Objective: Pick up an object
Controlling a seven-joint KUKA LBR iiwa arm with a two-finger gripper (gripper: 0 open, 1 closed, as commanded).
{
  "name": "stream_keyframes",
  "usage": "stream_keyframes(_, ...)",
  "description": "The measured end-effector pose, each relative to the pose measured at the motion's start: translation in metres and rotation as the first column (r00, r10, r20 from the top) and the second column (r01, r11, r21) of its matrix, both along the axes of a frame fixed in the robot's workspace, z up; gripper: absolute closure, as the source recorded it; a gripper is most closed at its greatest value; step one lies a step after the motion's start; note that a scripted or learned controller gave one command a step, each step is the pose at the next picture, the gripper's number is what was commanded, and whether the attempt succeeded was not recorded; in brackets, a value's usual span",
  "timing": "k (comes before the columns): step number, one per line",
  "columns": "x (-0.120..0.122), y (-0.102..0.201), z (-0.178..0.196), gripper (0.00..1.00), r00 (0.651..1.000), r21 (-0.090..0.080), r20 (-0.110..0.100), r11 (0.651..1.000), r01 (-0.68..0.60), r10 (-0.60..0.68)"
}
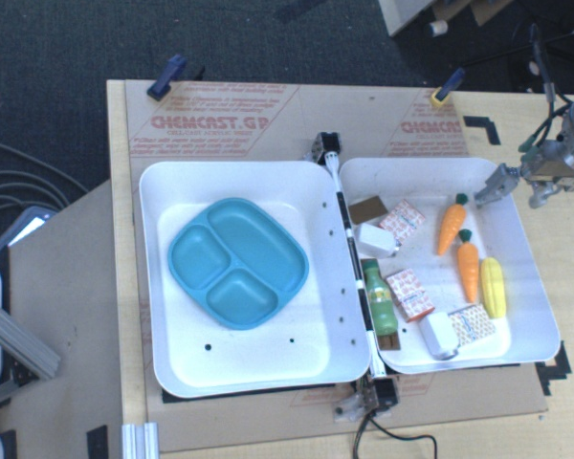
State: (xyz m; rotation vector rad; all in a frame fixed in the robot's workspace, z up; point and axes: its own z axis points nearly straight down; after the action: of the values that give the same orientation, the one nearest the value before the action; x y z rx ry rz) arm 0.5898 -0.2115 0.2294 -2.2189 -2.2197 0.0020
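- Orange carrots [450, 226] lie in your right bin [540, 338], near its far right corner, next to a yellow banana [493, 287].
- Your claw [521, 187] hangs over that bin's far right edge, fingers apart, holding nothing.
- Your left bin [158, 352] holds a blue plate [237, 261].

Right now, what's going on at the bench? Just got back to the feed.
The gripper sits at the upper right rim of the right bin, with nothing between its fingers. That bin holds two carrots, a yellow banana-like piece, a green bottle along the left wall, a few red-and-white packets and some small white pieces. The left bin holds a blue divided plate. Nothing has been picked up yet.
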Motion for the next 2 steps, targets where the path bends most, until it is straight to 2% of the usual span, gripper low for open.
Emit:
stream_keyframes(1,0.051,0.005,-0.09,0.0,1.0,-0.001,0.002,1.0,-0.001,0.001)
stream_keyframes(2,0.049,0.024,-0.141,0.0,1.0,-0.002,0.007,1.0,-0.001,0.001)
